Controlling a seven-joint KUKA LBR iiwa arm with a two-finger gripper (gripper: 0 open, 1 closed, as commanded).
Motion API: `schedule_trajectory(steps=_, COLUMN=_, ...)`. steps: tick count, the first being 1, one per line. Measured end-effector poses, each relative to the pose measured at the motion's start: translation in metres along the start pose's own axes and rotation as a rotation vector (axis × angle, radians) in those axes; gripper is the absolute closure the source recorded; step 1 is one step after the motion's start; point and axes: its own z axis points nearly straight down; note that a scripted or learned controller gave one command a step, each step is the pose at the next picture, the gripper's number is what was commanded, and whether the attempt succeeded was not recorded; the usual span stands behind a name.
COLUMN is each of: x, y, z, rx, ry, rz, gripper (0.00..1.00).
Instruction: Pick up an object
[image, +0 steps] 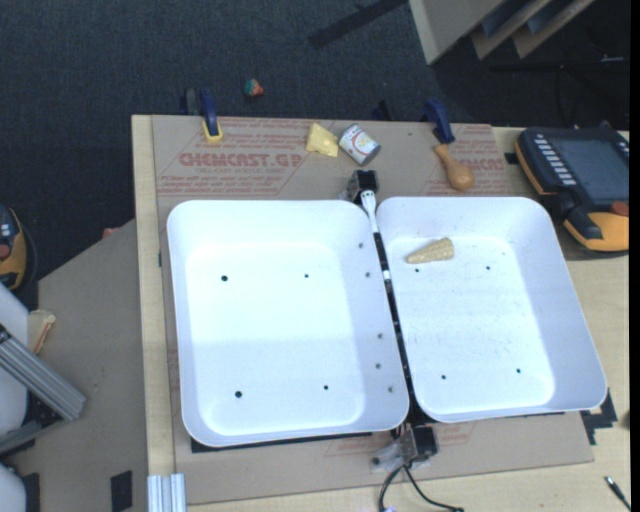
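Note:
A tan cone-shaped object (430, 251), like a bread roll or a waffle cone, lies in the right bin (530, 300) near its far left corner. The left bin (270, 320) holds nothing that I can see.
Behind the bins on the brown board lie a yellow wedge (322, 141), a small white and grey box (359, 144) and an orange wooden-handled tool (453, 167). Blue clamps (209, 115) hold the board's far edge. A black and orange pendant (585, 178) sits at the far right.

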Motion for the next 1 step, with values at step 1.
schedule_trajectory(steps=1, x=0.0, y=-0.0001, z=0.0006, rx=0.002, ry=0.0, rz=0.0, gripper=0.0)
